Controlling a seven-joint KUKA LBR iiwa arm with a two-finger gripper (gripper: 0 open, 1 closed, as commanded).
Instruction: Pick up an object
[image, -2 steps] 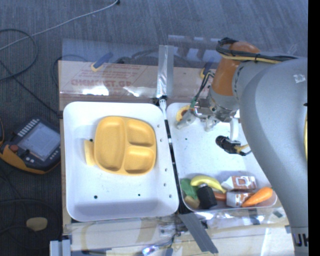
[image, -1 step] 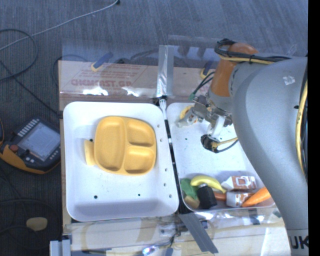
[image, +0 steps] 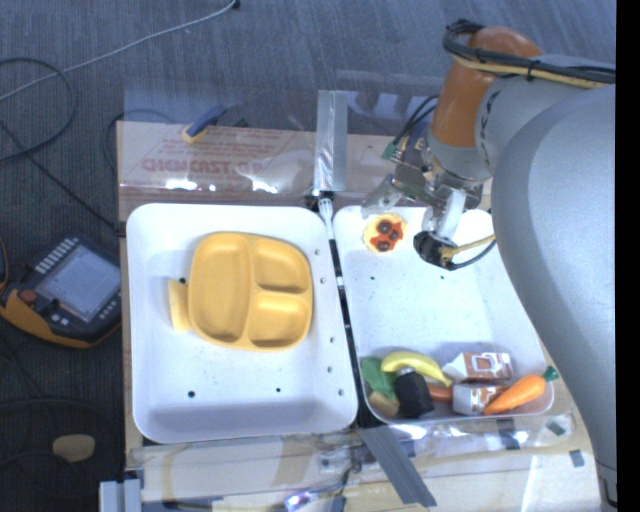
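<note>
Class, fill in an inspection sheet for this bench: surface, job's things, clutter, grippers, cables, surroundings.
Surface: left bin and right bin, white, side by side.
Job's things: banana, carrot, carton and black cylinder heaped at the right bin's near end; round orange toy at its far end.
Clutter: yellow divided tray in the left bin.
Grippers: pincer beside the round orange toy.
Cables: grey cable on the carpet.
Surroundings: handheld controller on the carpet; cardboard behind the bins.
</note>
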